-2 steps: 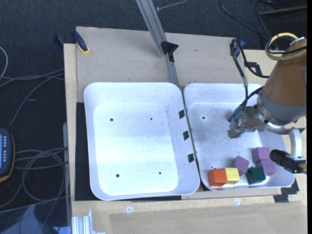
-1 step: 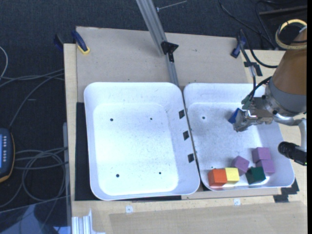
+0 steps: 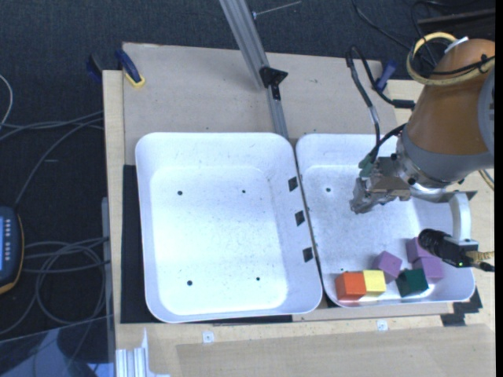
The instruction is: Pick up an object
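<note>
My gripper (image 3: 363, 203) hangs over the middle of the right bin (image 3: 330, 151), pointing down, with nothing visible between its fingers. Several small blocks lie bunched in that bin's near right corner: an orange block (image 3: 351, 285), a yellow block (image 3: 373, 281), a purple block (image 3: 389, 262), a dark green block (image 3: 411, 282) and another purple block (image 3: 431, 268). The gripper is above and to the far left of this cluster, apart from it. The arm's orange band (image 3: 452, 93) rises at the right.
The left bin (image 3: 157, 151) lies beside the right one, with a raised divider rim (image 3: 302, 214) between them. A grey metal bar (image 3: 247, 38) slants in from the top. A black fitting (image 3: 444, 247) overhangs the right bin's right side. Cables lie off the bench at the left.
</note>
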